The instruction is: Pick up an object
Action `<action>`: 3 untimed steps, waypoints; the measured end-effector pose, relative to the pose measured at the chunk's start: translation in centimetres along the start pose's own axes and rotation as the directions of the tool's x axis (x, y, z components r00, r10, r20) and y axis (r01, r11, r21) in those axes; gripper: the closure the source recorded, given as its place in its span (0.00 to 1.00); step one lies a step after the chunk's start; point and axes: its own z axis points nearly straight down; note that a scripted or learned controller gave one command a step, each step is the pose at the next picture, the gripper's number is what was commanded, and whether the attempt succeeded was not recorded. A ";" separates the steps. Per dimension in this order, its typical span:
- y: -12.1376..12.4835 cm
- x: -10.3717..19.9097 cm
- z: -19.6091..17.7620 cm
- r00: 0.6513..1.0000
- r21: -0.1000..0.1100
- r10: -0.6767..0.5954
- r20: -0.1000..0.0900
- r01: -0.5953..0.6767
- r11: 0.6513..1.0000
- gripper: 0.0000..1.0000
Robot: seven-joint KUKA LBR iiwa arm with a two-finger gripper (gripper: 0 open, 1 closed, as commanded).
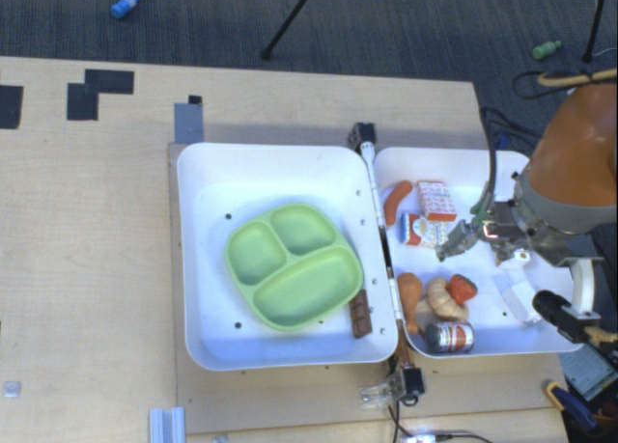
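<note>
My gripper (456,241) hangs over the middle of the right bin (502,166), reaching in from the right. It is just right of a small red and white carton (415,229) and below a taller red and white box (435,200). Nothing shows held in it. A red sausage (395,202) lies at the bin's left wall. Toward the front lie an orange carrot-like piece (410,298), a tan lumpy item (444,300), a red strawberry (464,288) and a can (449,338) on its side.
The left bin (208,238) holds a green divided plate (294,264), with a brown bar (360,316) at its front right. A black clamp (363,132) sits between the bins at the back. The arm's orange and grey body (579,171) covers the right bin's right side.
</note>
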 end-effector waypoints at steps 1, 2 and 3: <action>1.4 2.9 3.2 1.000 0.001 0.001 0.000 -0.001 1.000 0.00; 7.3 2.8 3.2 1.000 -0.001 0.000 0.000 0.000 1.000 0.00; 8.3 -0.2 -7.0 1.000 -0.004 0.002 0.002 -0.002 1.000 0.00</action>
